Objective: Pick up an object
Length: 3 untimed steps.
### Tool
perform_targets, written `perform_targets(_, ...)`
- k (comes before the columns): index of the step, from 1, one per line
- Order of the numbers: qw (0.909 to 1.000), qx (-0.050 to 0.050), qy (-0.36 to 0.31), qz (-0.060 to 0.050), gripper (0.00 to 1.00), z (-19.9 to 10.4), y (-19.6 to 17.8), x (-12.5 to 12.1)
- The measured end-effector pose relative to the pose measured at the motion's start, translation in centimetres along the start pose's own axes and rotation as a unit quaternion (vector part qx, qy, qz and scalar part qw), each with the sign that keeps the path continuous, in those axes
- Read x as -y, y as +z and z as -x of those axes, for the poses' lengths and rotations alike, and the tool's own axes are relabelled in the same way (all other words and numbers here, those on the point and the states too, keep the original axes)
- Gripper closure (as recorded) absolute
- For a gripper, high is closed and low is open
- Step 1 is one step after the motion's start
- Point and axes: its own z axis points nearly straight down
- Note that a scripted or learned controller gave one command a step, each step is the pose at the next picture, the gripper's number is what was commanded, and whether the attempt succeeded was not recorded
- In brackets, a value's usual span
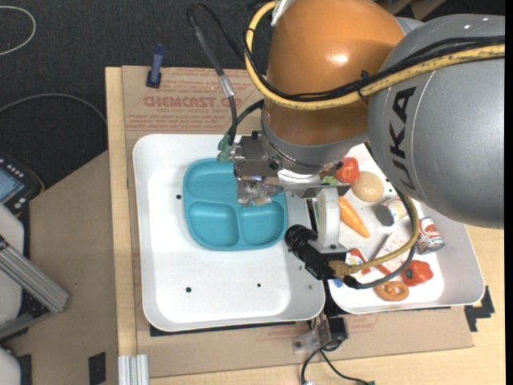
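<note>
Over the left bin (160,295), arm (337,62) is hanging wrist-down, gripper (255,192) sitting at the blue tray's (212,211) right edge, finger state unclear, open floor lying toward the front.

My arm (449,127) is grey with black KUKA lettering. A glossy orange band (333,46) caps my wrist. Black and yellow cables (321,95) loop around it.

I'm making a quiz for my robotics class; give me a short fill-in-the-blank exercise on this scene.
1. The divided plate in the left bin is coloured ____.
2. The gripper hangs over the ____ bin.
3. The toy carrot lies in the ____ bin.

Missing words: blue; left; right
</note>
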Motion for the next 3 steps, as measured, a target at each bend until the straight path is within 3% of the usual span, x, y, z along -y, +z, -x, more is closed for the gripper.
perform_targets(1, 1.0, -0.001, 0.001, 0.007, 1.0, 5.1, -7.6, 0.5)
perform_targets(2, 1.0, 0.001, -0.004, -0.003, 1.0, -1.2, 0.8, 0.8)
perform_targets(3, 0.9999, -0.005, -0.003, 0.012, 1.0, -2.1, -15.9, 0.6)
